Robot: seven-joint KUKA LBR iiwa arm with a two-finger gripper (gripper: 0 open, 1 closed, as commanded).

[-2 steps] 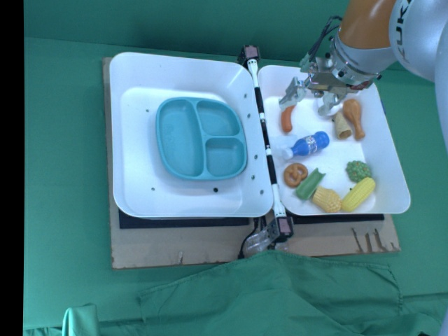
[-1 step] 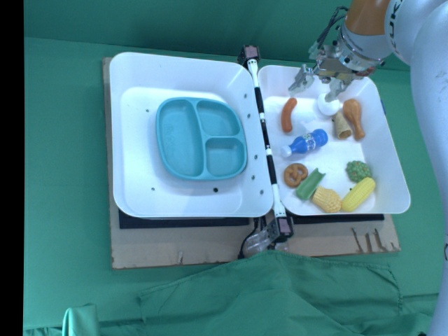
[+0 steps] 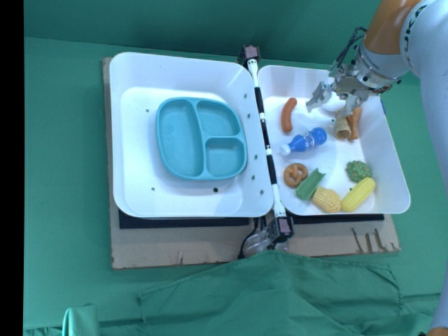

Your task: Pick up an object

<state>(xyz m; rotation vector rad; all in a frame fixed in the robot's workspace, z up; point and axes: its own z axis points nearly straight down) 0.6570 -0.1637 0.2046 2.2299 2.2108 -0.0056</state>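
We are looking down on the green-draped surface (image 3: pixel 63 152), where two shallow white bins sit side by side. The left white bin (image 3: pixel 140 72) holds a teal plastic plate with three compartments (image 3: pixel 201 138). Over the right white bin (image 3: pixel 392 180) we see the grey arm with its orange band (image 3: pixel 395 9) reaching in from the right, its metal hand (image 3: pixel 334 98) low over the bin's far part; we cannot tell how that hand is set, since the parts blur together. Just below the hand and touching it in our view lie a tan cone-shaped toy (image 3: pixel 341 126) and an orange carrot-like stick (image 3: pixel 355 123). To the hand's left, a little apart, we have an orange-red toy sausage (image 3: pixel 288 114). Nearer us lies a small blue bottle with a white cap (image 3: pixel 304 142), tipped on its side. Further forward sit a brown pretzel (image 3: pixel 295 174), a green pea pod (image 3: pixel 310 185), two yellow corn cobs (image 3: pixel 326 200) (image 3: pixel 358 194) and a green broccoli floret (image 3: pixel 359 169).
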